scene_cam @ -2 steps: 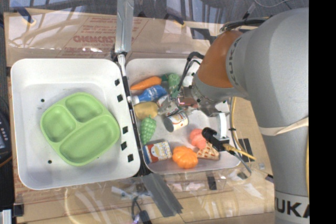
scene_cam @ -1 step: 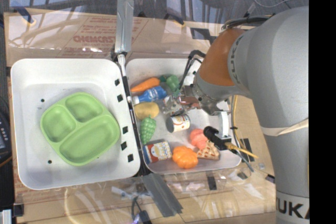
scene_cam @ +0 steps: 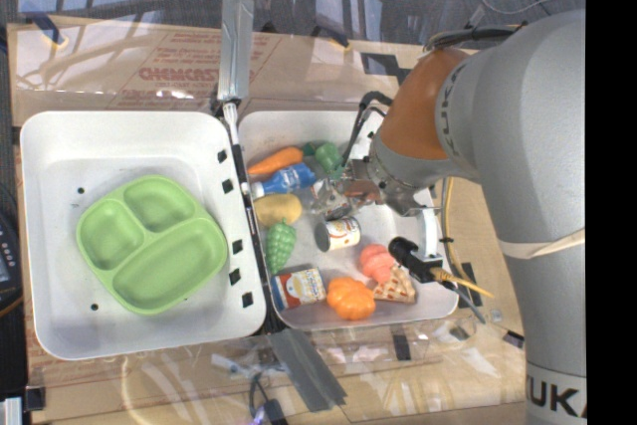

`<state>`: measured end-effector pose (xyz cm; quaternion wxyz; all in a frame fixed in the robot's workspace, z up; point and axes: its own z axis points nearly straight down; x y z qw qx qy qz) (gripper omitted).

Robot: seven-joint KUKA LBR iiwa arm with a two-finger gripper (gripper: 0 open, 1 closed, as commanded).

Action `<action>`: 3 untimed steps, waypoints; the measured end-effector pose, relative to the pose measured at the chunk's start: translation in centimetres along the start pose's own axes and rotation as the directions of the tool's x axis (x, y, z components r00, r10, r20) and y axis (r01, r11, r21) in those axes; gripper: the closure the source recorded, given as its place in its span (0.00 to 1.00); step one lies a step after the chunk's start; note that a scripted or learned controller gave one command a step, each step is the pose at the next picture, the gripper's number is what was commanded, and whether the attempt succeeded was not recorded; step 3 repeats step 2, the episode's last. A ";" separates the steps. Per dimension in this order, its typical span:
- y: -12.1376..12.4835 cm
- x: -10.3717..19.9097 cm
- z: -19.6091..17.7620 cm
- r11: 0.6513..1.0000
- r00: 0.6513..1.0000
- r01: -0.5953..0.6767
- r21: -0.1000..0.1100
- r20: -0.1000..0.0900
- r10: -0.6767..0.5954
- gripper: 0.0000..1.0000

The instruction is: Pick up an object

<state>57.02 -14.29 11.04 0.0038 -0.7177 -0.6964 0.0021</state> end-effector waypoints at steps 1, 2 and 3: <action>3.8 6.6 -8.2 0.997 0.997 0.074 -0.007 0.002 -0.074 1.00; -3.8 6.5 -13.0 0.997 0.997 0.083 -0.006 0.002 -0.083 1.00; -3.8 6.5 -13.0 0.997 0.997 0.083 -0.006 0.002 -0.083 1.00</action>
